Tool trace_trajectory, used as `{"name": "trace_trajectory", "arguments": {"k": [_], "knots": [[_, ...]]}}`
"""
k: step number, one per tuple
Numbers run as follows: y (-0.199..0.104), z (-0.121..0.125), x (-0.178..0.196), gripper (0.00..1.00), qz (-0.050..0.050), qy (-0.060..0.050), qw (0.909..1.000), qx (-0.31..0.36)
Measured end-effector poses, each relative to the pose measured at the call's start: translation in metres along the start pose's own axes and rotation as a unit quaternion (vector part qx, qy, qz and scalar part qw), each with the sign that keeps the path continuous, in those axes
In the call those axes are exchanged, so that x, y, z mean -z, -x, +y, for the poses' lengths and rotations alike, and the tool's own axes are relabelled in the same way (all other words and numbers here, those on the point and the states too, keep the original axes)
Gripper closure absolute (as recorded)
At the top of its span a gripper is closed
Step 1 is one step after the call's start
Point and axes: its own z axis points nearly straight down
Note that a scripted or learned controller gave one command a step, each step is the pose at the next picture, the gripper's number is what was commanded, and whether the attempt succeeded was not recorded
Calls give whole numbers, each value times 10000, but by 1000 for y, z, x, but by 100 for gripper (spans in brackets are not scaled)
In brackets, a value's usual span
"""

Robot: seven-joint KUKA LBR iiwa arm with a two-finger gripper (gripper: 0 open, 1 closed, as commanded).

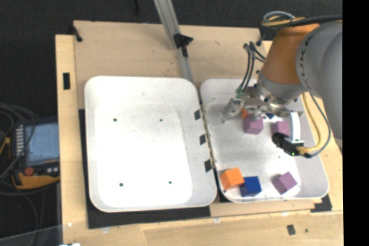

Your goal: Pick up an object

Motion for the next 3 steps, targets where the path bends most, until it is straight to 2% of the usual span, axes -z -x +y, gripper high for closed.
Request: {"name": "trace_trajectory", "arguments": {"k": [1,2,3], "knots": [[1,1,14,100,7,32,10000,-40],[5,0,78,100,0,44,10000,-20],[5,1,77,100,6,14,10000,-18]]}}
